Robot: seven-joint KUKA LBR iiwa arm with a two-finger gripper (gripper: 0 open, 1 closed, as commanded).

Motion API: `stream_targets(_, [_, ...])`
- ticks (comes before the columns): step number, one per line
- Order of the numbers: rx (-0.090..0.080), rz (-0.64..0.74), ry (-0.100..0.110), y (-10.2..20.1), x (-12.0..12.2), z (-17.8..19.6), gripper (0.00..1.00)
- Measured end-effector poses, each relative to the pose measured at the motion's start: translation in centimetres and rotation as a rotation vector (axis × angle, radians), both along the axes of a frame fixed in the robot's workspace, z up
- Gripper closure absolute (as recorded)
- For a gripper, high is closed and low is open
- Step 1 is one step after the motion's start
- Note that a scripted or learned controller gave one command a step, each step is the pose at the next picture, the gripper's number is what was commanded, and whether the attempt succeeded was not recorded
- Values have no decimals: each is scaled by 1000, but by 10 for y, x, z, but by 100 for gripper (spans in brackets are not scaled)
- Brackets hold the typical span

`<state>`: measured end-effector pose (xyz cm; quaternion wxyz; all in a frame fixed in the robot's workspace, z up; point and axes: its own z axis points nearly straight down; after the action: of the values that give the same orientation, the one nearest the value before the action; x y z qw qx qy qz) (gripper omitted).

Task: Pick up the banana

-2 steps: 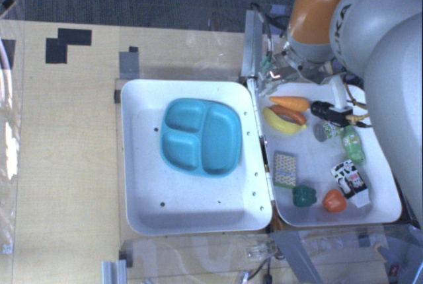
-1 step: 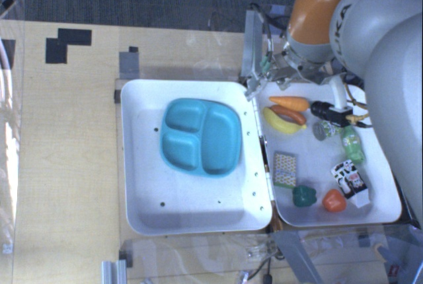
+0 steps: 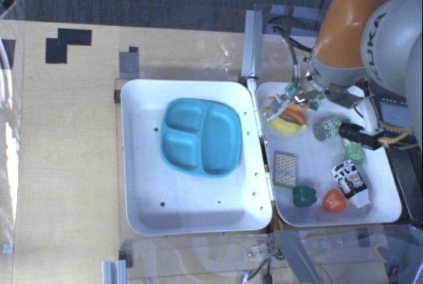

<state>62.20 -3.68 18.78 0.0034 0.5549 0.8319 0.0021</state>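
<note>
tool low in the right bin's far corner, can't tell its state. banana just below-left of it in view, long axis near crosswise. short drop needed, I'd guess.

Two white bins: left bin, right bin. One blue divided plate. One banana. One checkered sponge. One green object. One orange-red object. One cow-patterned carton.
</note>
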Motion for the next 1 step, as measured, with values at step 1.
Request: stream_targets(1, [0,4,-1,6,7,-1,0])
